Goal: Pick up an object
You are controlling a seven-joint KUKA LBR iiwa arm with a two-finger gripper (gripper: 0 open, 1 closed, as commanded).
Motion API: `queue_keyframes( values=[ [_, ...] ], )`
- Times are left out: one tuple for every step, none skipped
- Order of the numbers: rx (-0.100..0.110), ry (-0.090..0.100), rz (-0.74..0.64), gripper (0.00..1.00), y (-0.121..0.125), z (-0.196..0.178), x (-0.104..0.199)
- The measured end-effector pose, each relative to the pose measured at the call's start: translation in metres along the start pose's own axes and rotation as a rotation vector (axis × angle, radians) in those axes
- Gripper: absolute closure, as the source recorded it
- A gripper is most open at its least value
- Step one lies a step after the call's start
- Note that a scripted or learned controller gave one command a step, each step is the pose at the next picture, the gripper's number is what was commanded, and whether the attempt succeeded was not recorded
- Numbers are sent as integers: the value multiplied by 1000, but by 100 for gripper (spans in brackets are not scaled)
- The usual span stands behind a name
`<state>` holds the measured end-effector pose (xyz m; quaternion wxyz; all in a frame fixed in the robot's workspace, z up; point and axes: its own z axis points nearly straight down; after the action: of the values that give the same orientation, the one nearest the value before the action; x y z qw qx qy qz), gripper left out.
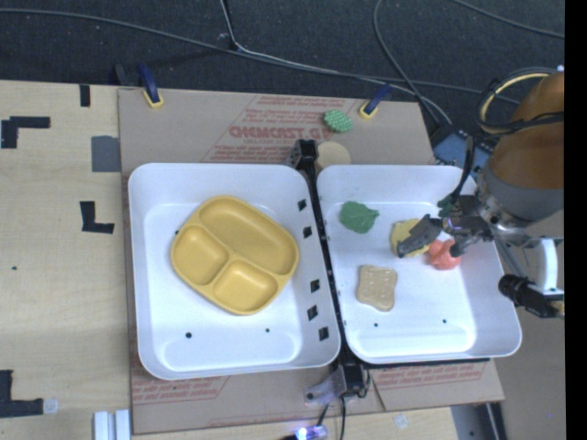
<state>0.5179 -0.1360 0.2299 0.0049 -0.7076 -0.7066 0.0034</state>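
Yellow toy (404, 235) touched by spread pincer (438, 235), orange toy (445, 255) just beside

A pale wooden worktop (55, 273) carries black tape marks at its left side. On it lies a flat brown cardboard sheet (266, 126) printed with faded red lettering, held at its far edge by two blue-and-yellow clamps (149, 88). Beyond the worktop stretches a dark speckled carpet floor (303, 7), crossed by thin grey and black cables (229, 39). The light is even and soft, casting only faint shadows.
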Motion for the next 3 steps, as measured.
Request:
queue_keyframes(
  values=[
    [-10,-2,-3,0,2,-5,0],
    [-6,-2,-2,0,-5,41,2],
    [-6,-1,-3,0,-2,90,11]
  ],
)
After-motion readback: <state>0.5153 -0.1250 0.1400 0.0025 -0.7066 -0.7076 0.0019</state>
